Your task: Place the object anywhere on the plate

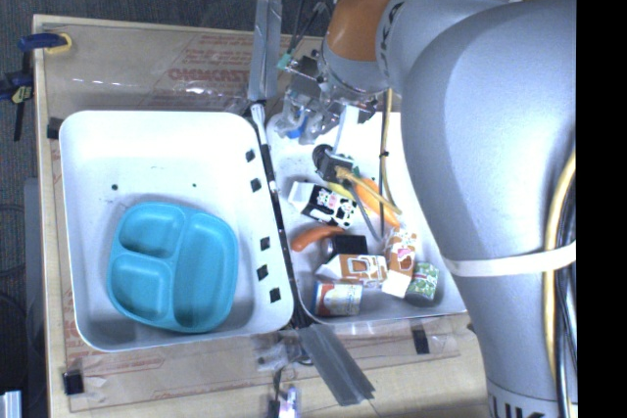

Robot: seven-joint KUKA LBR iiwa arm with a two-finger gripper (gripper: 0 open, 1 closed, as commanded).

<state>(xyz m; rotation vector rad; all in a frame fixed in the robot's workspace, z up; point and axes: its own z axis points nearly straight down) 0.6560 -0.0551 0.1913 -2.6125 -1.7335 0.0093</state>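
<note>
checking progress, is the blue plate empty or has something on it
Empty: the blue plate in the left bin shows bare compartments.

The arm [480, 142] hides most of the right bin [294, 181], from twelve round to five o'clock. Its gripper [312, 117] is a blur of metal and cable. The small cartons [377, 274] overlap, their labels unreadable.

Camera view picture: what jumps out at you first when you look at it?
The huge grey robot arm with its orange band grabs the eye first, coming in from the right and covering much of the right white bin. Next is the bright blue divided plastic plate, lying alone in the left white bin. Then comes the jumble of small cartons and orange pieces heaped in the right bin.
</note>
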